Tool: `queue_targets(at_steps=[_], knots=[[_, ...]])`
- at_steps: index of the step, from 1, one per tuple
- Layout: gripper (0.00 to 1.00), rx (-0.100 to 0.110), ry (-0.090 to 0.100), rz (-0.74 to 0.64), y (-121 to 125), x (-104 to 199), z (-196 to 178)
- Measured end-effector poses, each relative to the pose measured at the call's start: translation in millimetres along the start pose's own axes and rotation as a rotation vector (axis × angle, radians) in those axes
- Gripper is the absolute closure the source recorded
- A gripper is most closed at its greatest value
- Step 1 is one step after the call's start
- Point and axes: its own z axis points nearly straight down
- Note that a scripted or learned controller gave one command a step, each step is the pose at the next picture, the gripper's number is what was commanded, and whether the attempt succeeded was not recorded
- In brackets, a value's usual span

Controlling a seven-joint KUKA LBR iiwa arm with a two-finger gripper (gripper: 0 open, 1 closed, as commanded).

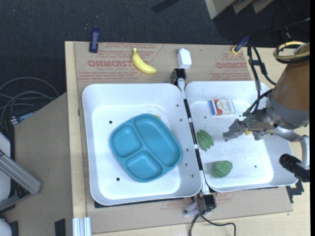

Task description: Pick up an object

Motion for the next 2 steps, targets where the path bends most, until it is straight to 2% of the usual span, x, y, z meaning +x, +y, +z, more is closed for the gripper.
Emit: queue_targets(at_steps=[1,2], knots=[[0.0,-0.001,0.0,0.001,18,0,141],[0.0,0.003,0.001,0.001,-10,-6,142]])
